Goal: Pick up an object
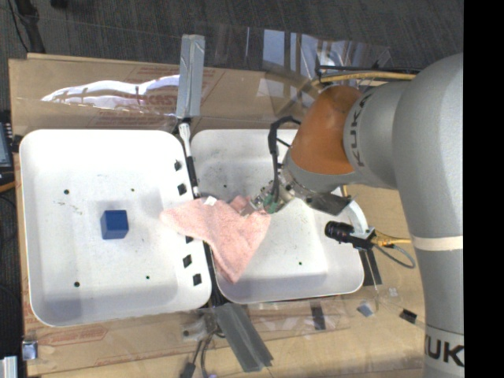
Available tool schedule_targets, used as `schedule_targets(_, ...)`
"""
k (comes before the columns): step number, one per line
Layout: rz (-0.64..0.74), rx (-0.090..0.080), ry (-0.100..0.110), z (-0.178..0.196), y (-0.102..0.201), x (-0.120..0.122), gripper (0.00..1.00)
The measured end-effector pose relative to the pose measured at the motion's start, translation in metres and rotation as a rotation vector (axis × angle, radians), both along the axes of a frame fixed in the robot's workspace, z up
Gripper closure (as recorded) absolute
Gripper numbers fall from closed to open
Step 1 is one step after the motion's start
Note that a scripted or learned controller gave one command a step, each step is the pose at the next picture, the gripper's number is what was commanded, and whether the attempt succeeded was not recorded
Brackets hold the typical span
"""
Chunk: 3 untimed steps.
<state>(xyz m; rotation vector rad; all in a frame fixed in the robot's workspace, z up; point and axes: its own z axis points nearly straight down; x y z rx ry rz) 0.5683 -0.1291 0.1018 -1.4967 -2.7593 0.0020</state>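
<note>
Reaching in from the right, the arm (378, 144) bends low over the right bin (315, 278), and we see its end effector (266, 203) down at the upper edge of a pink cloth (224, 228). We cannot tell how its tip is set, since the wrist hides it. The cloth lies draped across the divide between the two bins, one corner spilling into the left bin (55, 290), the bulk in the right. A blue cube (115, 224) sits in the left bin, well apart from the cloth. Both bins rest on the surface (94, 93).
</note>
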Motion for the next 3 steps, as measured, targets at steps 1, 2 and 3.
schedule_targets(1,-0.055,-0.001,-0.003,0.091,0.066,0.047,1.0)
schedule_targets(2,-0.056,-0.001,-0.001,0.09,0.066,0.047,0.0)
schedule_targets(3,-0.15,-0.001,0.002,0.012,0.023,0.027,0.0)
